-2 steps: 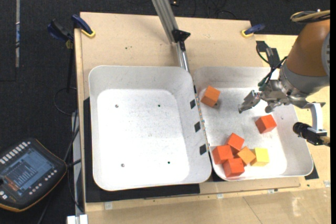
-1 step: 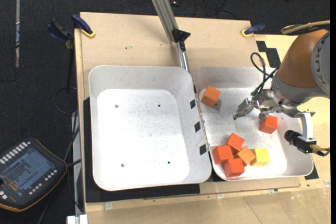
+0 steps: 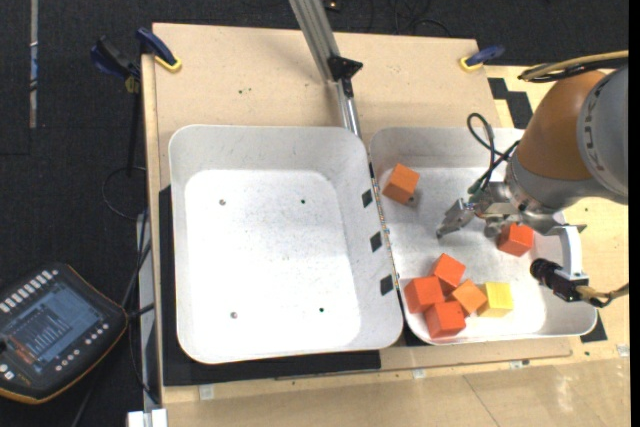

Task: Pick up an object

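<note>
My gripper (image 3: 468, 218) hangs low over the middle of the right bin (image 3: 560, 320), under the grey arm with its orange band (image 3: 555, 130). A red cube (image 3: 517, 240) lies just to its right, close beside the wrist, and nothing is seen in its grasp. An orange cube (image 3: 401, 184) sits alone to the gripper's upper left. Below the gripper lies a cluster of red and orange cubes (image 3: 443, 295) with a yellow cube (image 3: 497, 297) at its right end.
The left bin (image 3: 190, 165) lies beside the right one, and their rims meet at a ridge with black clips (image 3: 378, 240). A metal pole (image 3: 315, 25) slants in from the top. A teach pendant (image 3: 50, 325) lies on the floor at lower left.
</note>
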`<state>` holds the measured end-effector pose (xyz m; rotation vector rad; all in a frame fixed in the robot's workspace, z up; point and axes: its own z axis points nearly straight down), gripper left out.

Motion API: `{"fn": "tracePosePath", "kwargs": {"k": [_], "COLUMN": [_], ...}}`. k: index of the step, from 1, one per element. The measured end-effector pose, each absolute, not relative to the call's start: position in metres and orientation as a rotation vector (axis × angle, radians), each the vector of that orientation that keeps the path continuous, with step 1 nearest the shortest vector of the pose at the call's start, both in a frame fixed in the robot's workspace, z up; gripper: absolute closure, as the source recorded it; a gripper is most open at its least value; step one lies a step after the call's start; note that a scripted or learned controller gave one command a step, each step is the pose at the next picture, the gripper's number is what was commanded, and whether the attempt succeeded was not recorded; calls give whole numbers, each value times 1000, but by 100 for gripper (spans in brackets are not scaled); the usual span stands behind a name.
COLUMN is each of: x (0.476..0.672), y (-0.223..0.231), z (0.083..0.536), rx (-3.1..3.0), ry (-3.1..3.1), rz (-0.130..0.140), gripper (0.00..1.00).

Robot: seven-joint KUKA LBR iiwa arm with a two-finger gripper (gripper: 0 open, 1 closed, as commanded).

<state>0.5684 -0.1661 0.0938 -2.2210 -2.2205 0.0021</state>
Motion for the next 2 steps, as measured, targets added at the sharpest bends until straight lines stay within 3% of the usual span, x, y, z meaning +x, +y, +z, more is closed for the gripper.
{"fn": "tracePosePath", "kwargs": {"k": [1,2], "x": [569,570], "y": [-166,-163], "z": [105,169], "rx": [-2223,-2222], "ry": [-2222,-2228], "rz": [-1,-5], "gripper": [100,100]}}
